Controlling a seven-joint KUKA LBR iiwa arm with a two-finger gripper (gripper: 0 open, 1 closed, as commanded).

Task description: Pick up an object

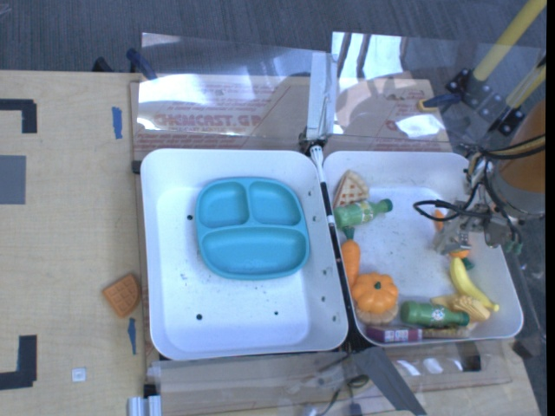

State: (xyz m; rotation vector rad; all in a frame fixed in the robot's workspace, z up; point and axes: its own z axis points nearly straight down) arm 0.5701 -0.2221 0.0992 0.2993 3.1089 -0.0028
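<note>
Hand (458, 243) hangs low in the right bin (408, 167), just above the banana (468, 286); I cannot tell its state. Crowded toys, the green bottle (434, 315) and pumpkin (376, 293), could deflect it, leaving nothing caught.

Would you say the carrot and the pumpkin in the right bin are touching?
Touching: in the camera view the carrot's lower end runs straight into the pumpkin's top left, with no white bin floor between them.

**Two bins, side by side**

Left bin (165, 319) holds a divided plate (252, 227) toward twelve o'clock. In the right bin (408, 172), pumpkin (376, 293) sits at seven o'clock, banana (469, 286) at four, waffle (350, 187) at eleven.
</note>
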